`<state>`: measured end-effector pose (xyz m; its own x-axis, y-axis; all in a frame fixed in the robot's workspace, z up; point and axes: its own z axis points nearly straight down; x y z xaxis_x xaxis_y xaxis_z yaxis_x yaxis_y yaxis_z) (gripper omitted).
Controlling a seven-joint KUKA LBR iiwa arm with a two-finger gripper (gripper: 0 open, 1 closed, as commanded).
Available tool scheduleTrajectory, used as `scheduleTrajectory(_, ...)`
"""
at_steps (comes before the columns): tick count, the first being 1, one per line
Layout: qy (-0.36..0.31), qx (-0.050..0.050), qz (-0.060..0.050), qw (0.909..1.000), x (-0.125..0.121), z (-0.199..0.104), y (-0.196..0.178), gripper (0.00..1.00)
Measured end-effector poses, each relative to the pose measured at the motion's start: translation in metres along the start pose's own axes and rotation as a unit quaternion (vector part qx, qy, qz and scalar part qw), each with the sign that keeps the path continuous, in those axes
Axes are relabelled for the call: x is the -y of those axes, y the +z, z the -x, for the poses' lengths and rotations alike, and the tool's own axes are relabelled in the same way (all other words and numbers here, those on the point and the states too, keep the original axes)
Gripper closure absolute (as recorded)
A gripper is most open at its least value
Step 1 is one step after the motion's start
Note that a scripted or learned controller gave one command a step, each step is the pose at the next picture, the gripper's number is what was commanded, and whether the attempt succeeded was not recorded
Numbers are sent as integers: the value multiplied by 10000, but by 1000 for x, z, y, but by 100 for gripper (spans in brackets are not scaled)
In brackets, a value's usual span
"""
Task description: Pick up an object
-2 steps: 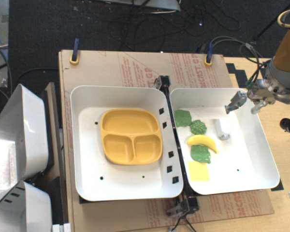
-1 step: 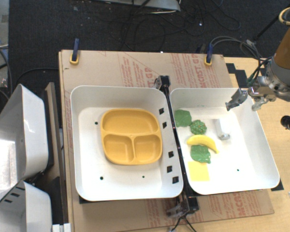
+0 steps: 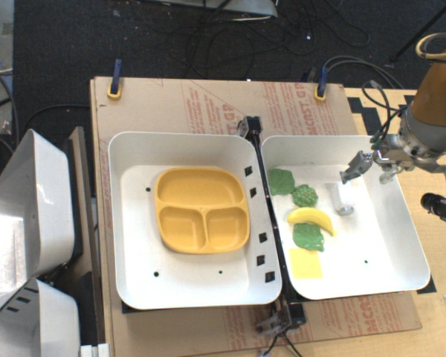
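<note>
Yellow divided tray [image 3: 203, 208] centred in left white bin [image 3: 130, 155], clamps at 11 o'clock [image 3: 115, 79] and 1 o'clock [image 3: 320, 82] on board [image 3: 208, 103], cables [image 3: 230, 36] at 12.

A divided plate [image 3: 203, 208] is set in the left bin [image 3: 126, 199]. In the right bin [image 3: 390, 229], a banana [image 3: 311, 218] is flanked by broccoli pieces [image 3: 305, 195], near its left wall.

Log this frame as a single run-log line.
gripper: above right bin, nothing seen held | right bin: banana, three green pieces, yellow square | left bin: yellow divided tray
</note>
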<state>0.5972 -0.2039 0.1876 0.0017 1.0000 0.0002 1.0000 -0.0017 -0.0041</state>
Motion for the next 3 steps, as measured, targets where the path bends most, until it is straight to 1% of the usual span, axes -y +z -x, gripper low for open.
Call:
scheduleTrajectory(1,-5,-6,-7,10000,-3,-3,64,0)
scheduleTrajectory(2,-6,0,6,10000,-3,-4,97,0)
scheduleTrajectory(3,-9,8,30,10000,-4,-4,85,100)
